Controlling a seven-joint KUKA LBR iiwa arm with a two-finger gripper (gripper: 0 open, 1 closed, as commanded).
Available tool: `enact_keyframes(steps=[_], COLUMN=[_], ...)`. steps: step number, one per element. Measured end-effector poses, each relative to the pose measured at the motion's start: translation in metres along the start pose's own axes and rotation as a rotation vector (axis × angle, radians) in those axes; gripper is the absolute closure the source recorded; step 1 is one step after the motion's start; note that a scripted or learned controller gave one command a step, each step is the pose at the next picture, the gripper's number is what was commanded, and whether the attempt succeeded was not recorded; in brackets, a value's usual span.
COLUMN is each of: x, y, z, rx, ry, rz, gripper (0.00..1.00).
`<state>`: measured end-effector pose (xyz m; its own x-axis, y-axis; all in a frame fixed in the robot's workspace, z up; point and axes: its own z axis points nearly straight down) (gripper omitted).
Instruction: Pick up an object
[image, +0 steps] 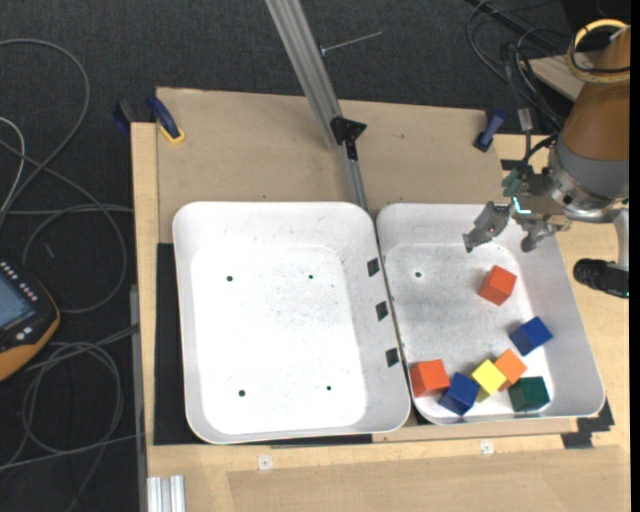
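The jaws stand apart, seemingly holding nothing, above the orange block.

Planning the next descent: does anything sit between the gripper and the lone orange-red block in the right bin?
Nothing visible does. The gripper hangs over the right bin, up and slightly right of the orange-red block, which sits alone; the other blocks cluster near the bin's front edge.

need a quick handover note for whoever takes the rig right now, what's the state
Gripper: open, holding nothing, above the far part of the right bin.
Blocks, all in the right bin: lone orange-red block just below the gripper; blue block by the right wall; a cluster at the near edge: orange, blue, yellow, orange, green.
Done: nothing picked up.
Left: descend, likely on the lone block, close, lift.
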<state>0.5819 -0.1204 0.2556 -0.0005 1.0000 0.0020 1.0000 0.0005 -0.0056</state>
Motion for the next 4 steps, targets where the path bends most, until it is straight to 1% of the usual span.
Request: enact_keyframes(steps=[1, 2, 3, 4], x=[0.000, 0.008, 0.015, 0.016], y=[0.001, 0.004, 0.011, 0.010], z=[-0.002, 0.045, 0.101, 0.154], rx=[-0.005, 0.001, 0.002, 0.002], ry=[-0.001, 0.000, 0.000, 0.000], rz=[0.000, 0.000, 0.000, 0.000], gripper=[0.00, 0.00, 0.00, 0.00])
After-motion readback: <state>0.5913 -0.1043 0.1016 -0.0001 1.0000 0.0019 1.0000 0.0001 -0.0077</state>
